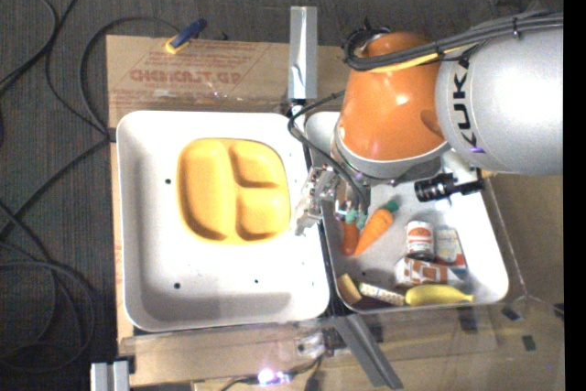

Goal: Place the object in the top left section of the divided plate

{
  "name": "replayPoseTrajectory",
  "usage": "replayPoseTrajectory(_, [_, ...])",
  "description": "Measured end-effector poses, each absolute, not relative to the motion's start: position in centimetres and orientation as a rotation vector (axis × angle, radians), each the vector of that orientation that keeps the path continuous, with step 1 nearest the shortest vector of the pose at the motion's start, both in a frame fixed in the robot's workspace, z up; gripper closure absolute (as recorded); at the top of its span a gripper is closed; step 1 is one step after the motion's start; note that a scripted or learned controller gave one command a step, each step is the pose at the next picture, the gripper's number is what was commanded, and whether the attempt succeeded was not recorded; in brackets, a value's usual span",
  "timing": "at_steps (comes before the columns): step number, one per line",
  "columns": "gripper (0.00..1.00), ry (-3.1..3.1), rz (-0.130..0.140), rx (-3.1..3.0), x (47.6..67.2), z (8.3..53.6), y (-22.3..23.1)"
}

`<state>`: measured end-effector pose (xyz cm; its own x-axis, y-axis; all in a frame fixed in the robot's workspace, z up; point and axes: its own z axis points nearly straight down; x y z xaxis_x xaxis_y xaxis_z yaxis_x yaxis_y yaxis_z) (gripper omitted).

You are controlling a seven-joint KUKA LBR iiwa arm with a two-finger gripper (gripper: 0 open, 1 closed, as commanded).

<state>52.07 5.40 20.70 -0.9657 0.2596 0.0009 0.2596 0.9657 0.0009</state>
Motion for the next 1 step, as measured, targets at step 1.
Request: replayPoseTrajectory(1, [1.0, -3.12, -0.003, -0.399, 53.24, 38.77, 7.24])
